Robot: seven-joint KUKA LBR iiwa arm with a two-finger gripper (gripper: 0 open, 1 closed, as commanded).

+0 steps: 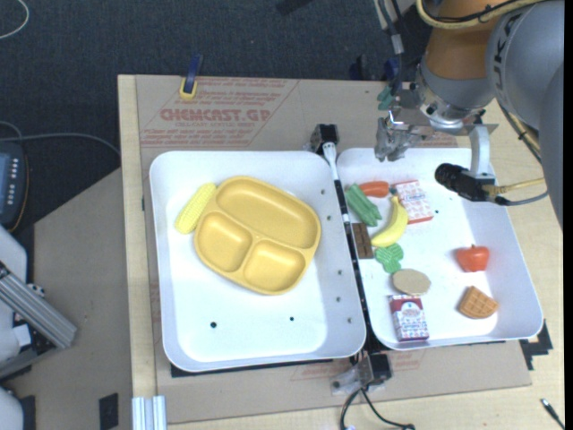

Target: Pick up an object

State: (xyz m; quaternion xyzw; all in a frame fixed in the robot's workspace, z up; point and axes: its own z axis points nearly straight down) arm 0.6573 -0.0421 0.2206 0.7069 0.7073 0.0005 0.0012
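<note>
My gripper (pixel 392 147) hangs over the back left corner of the right bin (pixel 519 240), open, with nothing between its fingers. Just in front of it lie a small red-orange piece (pixel 375 188), a green pod (pixel 363 204), a yellow banana (pixel 391 224) and a red-and-white packet (pixel 413 200). Nearer the front are a green broccoli piece (pixel 389 258), a round tan biscuit (pixel 411 282) and a red carton (pixel 408 318). A red tomato (pixel 473 258) and a waffle wedge (pixel 476 303) sit to the right.
The left bin (pixel 260 330) holds a yellow divided plate (pixel 255 234) with a corn cob (pixel 195 207) at its left edge. A brown bar (pixel 360 240) lies along the wall between the bins. A black attachment with a cable (pixel 466 182) sticks out over the right bin's back.
</note>
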